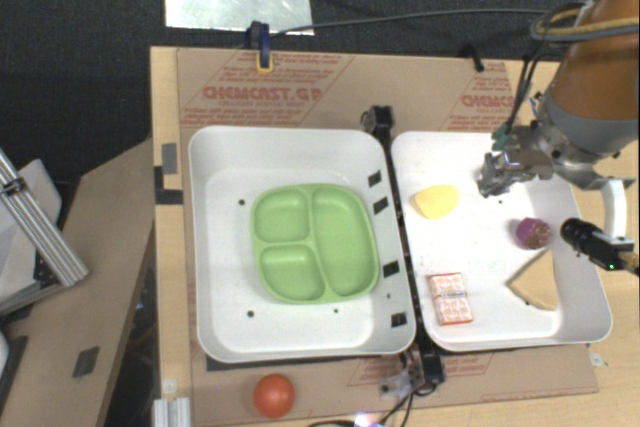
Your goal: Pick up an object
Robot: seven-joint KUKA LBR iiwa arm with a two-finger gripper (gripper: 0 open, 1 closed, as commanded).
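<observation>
hand [492, 177] fingers indistinct above right bin [590, 320]

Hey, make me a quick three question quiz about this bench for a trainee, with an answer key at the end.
1. True or false: the green divided tray lies in the right bin.
2. Which item lies nearest the hand? A) the yellow piece B) the pink box C) the tan wedge
3. Fill in: the orange ball rests outside both bins, on the bench in front of the ____ bin.

Key: 1 false, it lies in the left bin. 2 A. 3 left.
</observation>
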